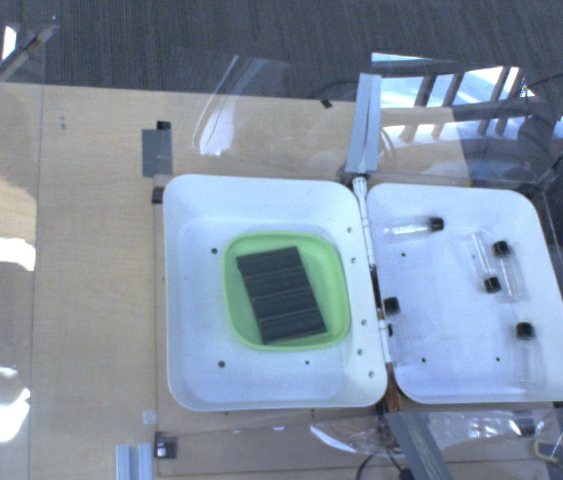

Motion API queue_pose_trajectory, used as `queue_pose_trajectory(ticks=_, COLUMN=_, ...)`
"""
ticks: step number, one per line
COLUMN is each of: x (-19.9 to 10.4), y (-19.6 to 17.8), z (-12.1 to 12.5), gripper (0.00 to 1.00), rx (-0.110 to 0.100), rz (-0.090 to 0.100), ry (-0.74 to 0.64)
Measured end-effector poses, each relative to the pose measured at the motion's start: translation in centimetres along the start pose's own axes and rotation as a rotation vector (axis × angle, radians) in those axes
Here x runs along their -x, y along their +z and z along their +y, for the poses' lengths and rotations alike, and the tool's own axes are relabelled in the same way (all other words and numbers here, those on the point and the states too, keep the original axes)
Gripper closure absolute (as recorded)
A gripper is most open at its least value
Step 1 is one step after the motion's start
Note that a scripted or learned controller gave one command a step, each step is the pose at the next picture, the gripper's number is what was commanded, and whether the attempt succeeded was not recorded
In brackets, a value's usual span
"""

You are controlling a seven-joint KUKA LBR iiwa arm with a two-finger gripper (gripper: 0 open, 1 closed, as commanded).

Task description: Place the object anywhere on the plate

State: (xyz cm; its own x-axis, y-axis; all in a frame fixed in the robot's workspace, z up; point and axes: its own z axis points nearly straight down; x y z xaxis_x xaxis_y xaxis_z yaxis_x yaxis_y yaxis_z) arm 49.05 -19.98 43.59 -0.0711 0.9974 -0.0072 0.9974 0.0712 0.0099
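Bench [81, 298] of pale wood seen from above, bearing two shallow white bins side by side. The left bin [191, 368] holds a light green square plate [236, 268] with rounded corners near its middle. A dark grey ridged rectangular block [280, 295] lies flat on the plate, slightly turned, well inside the rim. The right bin [441, 368] holds several small clear vials with black caps: one [416, 227] lying near the far left corner, two [483, 256] [504, 288] close together toward the right, one [527, 353] nearer the front right, and a black cap [391, 306] just beside the left wall. How the gripper stands cannot be told
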Motion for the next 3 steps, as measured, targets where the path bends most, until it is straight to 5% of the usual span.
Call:
queue_pose_trajectory(ticks=1, x=0.57, y=0.05, z=-0.1, gripper=0.0, rx=-0.002, rz=0.0, ry=0.118)
queue_pose_trajectory(ticks=3, x=0.55, y=0.06, z=-0.08, gripper=0.0, rx=-0.002, rz=0.001, ry=0.118)
